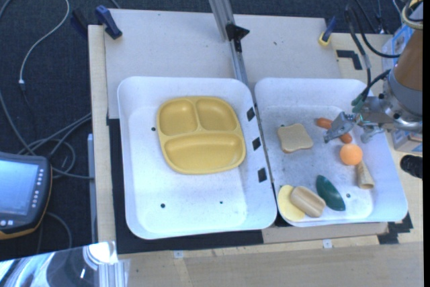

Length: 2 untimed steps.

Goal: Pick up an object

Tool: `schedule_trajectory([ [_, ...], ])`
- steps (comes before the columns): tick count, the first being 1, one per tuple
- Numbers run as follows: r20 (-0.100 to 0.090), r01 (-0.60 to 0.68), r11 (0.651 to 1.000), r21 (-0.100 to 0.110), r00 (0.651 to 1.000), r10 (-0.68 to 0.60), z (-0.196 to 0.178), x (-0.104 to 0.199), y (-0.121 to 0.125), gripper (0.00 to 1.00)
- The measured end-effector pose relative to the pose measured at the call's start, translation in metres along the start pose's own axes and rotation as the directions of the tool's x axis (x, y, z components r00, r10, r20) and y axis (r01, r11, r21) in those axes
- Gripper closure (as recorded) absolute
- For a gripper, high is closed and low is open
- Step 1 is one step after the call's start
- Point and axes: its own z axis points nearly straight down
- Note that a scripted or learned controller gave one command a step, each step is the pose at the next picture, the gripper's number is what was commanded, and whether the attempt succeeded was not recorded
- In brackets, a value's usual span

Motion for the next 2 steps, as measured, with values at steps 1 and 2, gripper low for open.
schedule_trajectory([
  [1,0.0,0.0,1.0,-0.001,1.0,0.0,0.0,0.0,0.0,0.0],
  [2,-0.001,-0.002,1.0,0.006,1.0,0.002,0.053,-0.005,-0.01,0.0],
])
